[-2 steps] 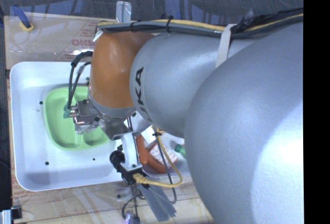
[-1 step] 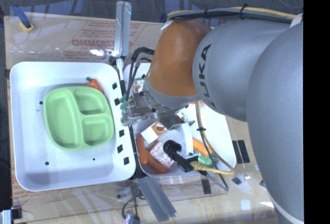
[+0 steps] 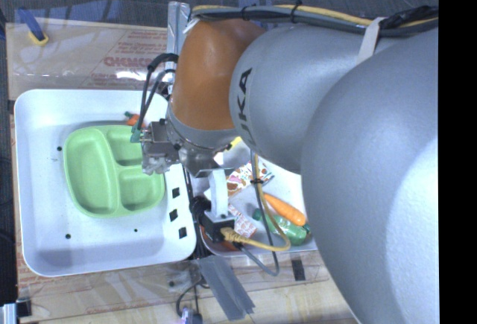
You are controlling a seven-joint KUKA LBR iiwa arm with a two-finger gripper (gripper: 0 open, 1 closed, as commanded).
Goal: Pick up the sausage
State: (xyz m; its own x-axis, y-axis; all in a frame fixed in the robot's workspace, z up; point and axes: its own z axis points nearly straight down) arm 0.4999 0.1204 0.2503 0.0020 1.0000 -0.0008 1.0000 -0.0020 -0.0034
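The arm (image 3: 335, 136) comes in from the right and covers most of the right bin (image 3: 294, 185), its orange band (image 3: 209, 77) sitting above the divide between the two bins. Below the band the wrist ends in a dark metal block (cables loop down to it from above), and the tool (image 3: 154, 151) hangs over the right edge of the green tray (image 3: 104, 170). Whether the tool is released or clenched I cannot tell, since the wrist hides that end of it.

The tray is a pale green divided dish with three compartments, lying in the left bin (image 3: 45, 240). A small orange and green thing (image 3: 132, 119) shows just above the tray's upper right corner, beside the wrist; too little of it is visible to name it.

In the exposed strip of the right bin lies a cluster of play food: a carrot (image 3: 285, 209) lying at a slant, a green vegetable (image 3: 287, 229) touching it just below, a pink-and-white patterned item (image 3: 238, 179) and another small patterned piece (image 3: 244, 223). A brown curved edge (image 3: 216, 244) peeks out under a yellow cable (image 3: 257, 243) at the bin's lower rim; it may be the sausage, but I cannot tell.

The bench (image 3: 89, 54) above the bins carries a clear sheet with red print.
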